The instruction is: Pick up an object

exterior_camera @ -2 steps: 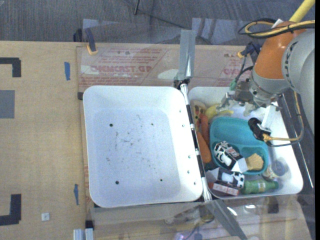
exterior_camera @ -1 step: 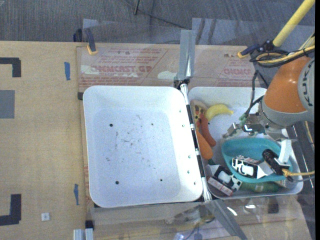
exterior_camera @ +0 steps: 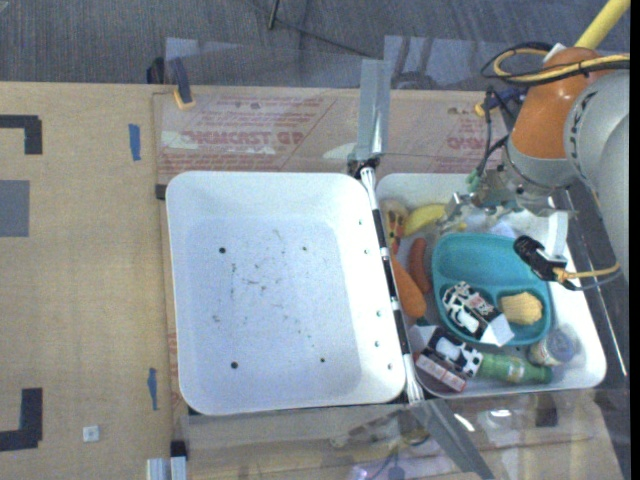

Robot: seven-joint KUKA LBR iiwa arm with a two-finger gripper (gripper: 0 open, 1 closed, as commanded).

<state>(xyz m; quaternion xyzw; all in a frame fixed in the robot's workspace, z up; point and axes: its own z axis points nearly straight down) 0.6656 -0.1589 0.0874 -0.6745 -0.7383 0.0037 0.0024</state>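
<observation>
The right bin is crowded. A teal bowl lies in its middle, with a black-and-white item and a yellow lump at the bowl's near side. A banana and an orange carrot-like piece lie along the left wall. A green bottle and a dark box sit at the front. My gripper hangs low over the bin's far edge, just above the bowl's rim and right of the banana. Nothing shows in it.
The left bin lies beside the right one, with a shared rim between them. Cardboard lies behind both bins. A small clear cap-like item sits at the right bin's front right corner.
</observation>
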